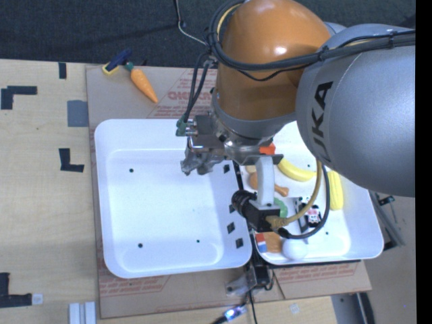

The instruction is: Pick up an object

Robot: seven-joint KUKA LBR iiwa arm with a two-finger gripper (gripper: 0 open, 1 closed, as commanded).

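Arm (364,106) first: the grey casing reads "KA", the rest is cut off. Pincer (194,160) hangs over bare floor in the left bin (115,201); can't tell whether it's released or clenched. Pickable stuff is in the right bin (361,238), right of the pincer and nearer the camera. Cardboard sheet (108,96) under the bins has red print, unreadable. I'd shift over the banana (297,171) and close across its narrow width. Toy carrot (144,85) lies beyond the pincer, outside the bins. White round thing (295,250) would likely roll.

Grey arm (368,106) extended in from right, orange band (270,46) uppermost, wrist bent downward, gripper (200,155) hung beneath.
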